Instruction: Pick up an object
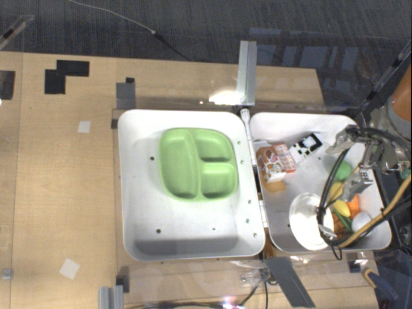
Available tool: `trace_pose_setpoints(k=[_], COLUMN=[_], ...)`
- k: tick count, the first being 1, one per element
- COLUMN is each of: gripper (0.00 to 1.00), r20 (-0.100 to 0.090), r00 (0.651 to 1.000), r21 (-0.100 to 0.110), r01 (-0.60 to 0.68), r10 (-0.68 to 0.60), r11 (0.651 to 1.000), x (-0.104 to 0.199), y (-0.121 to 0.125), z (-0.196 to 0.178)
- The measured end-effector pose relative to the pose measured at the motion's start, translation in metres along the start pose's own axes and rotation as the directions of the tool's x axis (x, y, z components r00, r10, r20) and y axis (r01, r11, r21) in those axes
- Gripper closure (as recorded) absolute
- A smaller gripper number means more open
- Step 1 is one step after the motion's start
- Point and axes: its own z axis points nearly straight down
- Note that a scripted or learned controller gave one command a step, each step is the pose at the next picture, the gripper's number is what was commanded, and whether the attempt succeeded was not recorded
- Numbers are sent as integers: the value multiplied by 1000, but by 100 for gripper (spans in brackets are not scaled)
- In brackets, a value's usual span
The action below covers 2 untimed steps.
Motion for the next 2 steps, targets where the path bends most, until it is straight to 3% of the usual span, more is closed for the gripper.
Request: trace_pose_setpoints(k=[1, 2], gripper=[0, 0], r20=[16, 21], r00=[996, 998], r21=[7, 8], r01=[93, 52], r10=[-93, -52], r11=[996, 999], x=[-3, 18], y=[-48, -52], z=[174, 183])
